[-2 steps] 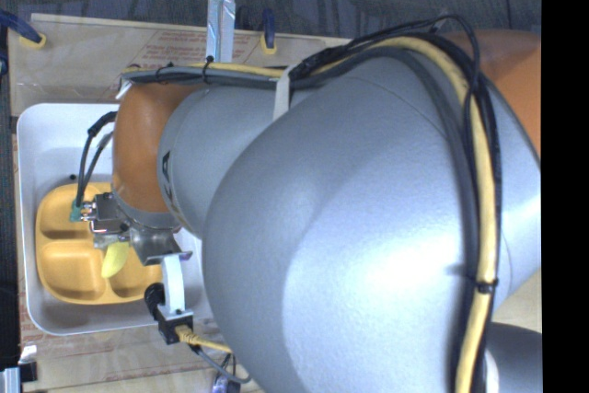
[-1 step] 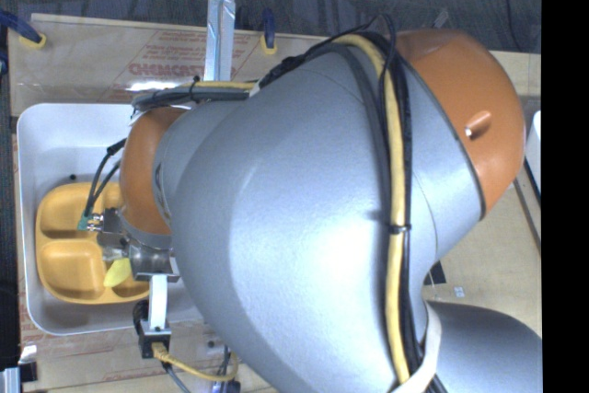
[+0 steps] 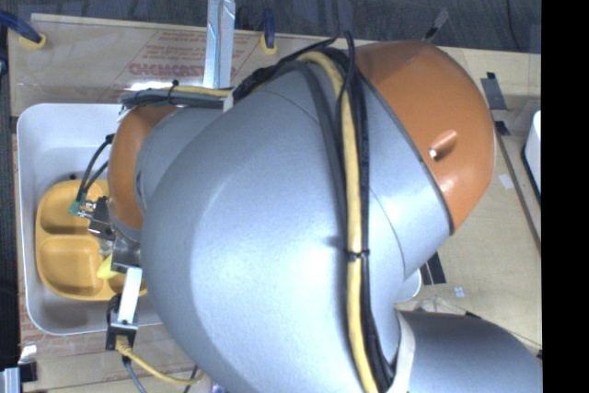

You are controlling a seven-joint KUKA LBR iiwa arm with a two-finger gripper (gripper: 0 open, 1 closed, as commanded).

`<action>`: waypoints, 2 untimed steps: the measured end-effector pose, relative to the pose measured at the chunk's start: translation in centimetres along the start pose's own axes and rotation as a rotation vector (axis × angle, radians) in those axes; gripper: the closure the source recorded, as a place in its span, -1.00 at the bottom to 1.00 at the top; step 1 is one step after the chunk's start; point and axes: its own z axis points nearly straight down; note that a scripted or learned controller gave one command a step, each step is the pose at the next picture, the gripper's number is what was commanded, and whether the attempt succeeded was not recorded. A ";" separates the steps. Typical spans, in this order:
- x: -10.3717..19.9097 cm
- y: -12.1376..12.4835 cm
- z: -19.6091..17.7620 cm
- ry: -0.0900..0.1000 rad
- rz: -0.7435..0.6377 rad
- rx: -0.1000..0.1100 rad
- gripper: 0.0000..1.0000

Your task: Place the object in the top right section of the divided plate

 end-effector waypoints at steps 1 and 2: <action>-7.7 2.3 0.9 0.009 0.254 0.013 1.00; -2.5 0.4 1.0 0.001 0.271 0.006 1.00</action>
